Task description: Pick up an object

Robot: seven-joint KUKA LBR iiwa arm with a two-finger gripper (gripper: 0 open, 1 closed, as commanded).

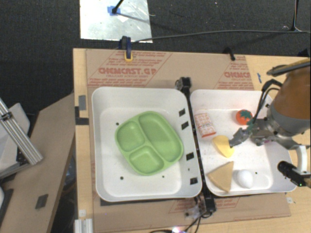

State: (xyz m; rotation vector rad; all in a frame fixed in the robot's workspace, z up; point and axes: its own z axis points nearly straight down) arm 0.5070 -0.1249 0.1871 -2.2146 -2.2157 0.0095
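Left bin [104,144] holding green divided plate [148,142]; right bin [214,100] with small packet [204,124], yellow piece [223,146], tan wedge [222,175], white egg [244,178], red-orange fruit [243,115] all resting loose; claw [240,137] low beside yellow piece, open-or-closed not discernible; nothing lifted yet, grasp left.

Even, bright overhead light; soft, slightly grainy picture.

The two shallow white plastic bins [146,98] look nearly washed out, the crinkled silver foil sheet [116,13] at the top glares, shadows are faint, and the orange-banded grey arm [291,106] is blurred.
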